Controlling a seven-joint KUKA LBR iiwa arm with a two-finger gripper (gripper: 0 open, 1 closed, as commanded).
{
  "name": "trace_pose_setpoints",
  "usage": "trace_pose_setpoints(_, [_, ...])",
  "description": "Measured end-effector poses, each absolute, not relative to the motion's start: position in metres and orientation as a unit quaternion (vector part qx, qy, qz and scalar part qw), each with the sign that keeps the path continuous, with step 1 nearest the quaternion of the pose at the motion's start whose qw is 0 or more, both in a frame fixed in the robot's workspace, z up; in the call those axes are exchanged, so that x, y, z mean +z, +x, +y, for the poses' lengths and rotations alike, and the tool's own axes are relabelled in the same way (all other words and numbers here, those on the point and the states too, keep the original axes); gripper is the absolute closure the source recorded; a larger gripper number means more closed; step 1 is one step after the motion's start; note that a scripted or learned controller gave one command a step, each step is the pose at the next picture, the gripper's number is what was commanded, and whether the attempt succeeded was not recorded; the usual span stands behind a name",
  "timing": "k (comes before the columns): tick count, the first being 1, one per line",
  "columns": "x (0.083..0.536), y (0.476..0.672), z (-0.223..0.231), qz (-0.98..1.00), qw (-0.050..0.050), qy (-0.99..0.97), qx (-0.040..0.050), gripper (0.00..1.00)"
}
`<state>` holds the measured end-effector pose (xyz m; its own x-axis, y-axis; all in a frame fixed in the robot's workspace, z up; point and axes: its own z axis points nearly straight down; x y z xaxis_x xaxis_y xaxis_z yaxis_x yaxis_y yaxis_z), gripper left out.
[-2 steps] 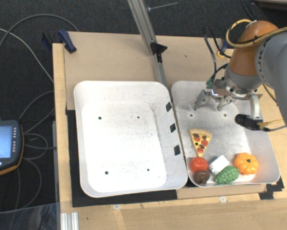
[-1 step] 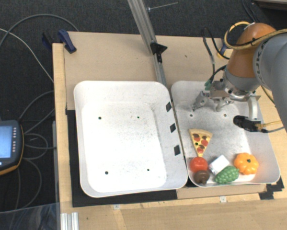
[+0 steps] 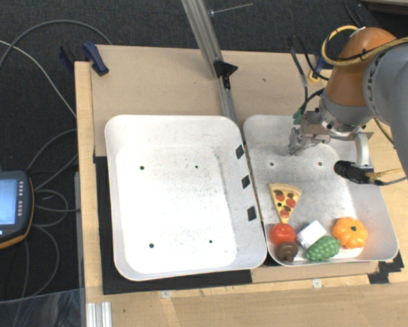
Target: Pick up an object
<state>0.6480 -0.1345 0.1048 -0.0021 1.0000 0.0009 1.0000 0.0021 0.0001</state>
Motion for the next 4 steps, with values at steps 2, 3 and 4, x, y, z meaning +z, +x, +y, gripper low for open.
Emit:
trace_pose_setpoints(2, [0.21, 0.654, -0.147, -0.708, -0.003, -0.707, -0.0021, 1.0])
trace_pose_setpoints(3, [0.27, 0.655, -0.137, -0.708, -0.004, -0.706, -0.0028, 1.0])
trace_pose_setpoints(4, [0.272, 0.649, -0.084, -0.709, 0.001, -0.705, -0.0002, 1.0])
